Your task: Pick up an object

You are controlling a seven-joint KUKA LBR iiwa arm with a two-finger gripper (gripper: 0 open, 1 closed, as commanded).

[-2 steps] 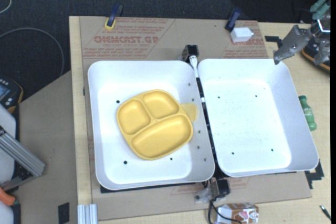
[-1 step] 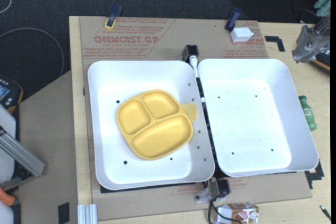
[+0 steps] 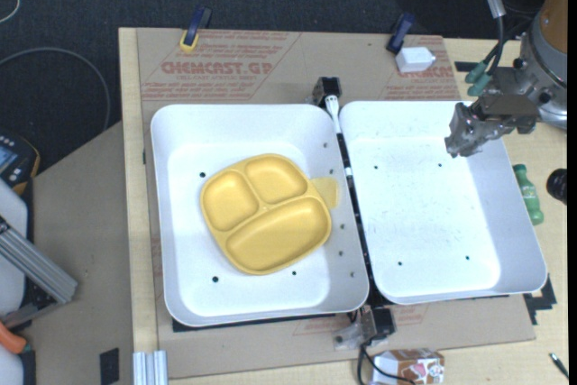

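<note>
Approach step, I judge: the fingers (image 3: 462, 140), their opening unreadable, hang well right of the yellow tray (image 3: 266, 214); next they must cross leftward and descend.

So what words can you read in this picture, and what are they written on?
"CHEMCAST GP" in red, on the brown board under the two white bins, at its far left.
More red print on the same board at the far right, near the white block: too blurred and covered to read.
The small packet at the bottom edge has markings too small to read.
The yellow tray bears no words.
</note>
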